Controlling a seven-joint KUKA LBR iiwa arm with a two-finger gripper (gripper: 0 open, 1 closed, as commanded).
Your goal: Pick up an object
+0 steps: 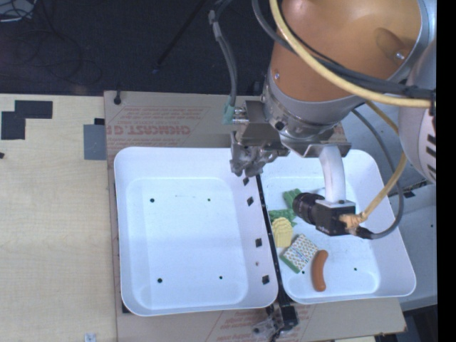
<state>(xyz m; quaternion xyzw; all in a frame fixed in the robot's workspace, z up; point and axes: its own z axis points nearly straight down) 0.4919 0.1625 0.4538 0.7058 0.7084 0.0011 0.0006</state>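
Note:
My gripper [245, 165] hangs over the seam between the two bins, near their far end, below the big orange wrist band [342, 27]. Nothing shows beneath it. The right bin [381, 262] holds a small cluster along its left side: a green leafy piece [292, 197], a yellow corn cob [282, 230], a green-edged checkered packet [300, 252] and an orange-brown sausage [319, 270]. The gripper is above and to the left of the green piece, apart from all of them.
The left bin [135, 191] lies beside the right one. A black cylinder on a white bracket [322, 212], with a yellow cable, hangs from the arm over the right bin, close to the green piece. Cardboard [171, 120] lies under both bins.

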